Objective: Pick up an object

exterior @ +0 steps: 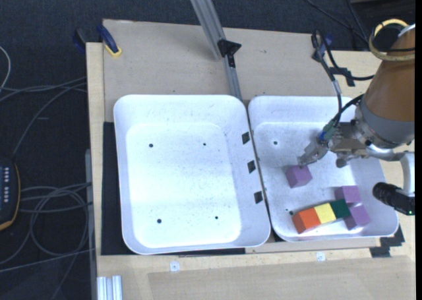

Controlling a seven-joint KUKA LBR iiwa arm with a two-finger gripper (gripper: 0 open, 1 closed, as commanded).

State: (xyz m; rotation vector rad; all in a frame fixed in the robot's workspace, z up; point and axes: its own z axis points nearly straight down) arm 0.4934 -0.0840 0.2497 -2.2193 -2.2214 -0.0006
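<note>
— Purple cube, where was it sitting?

— In the right bin, near the middle, just below and left of the gripper, lying free on the floor.

— And the fingers?

— They stood apart, clamped on nothing. An orange, yellow and green block and two purple blocks lay nearer the front edge.
</note>
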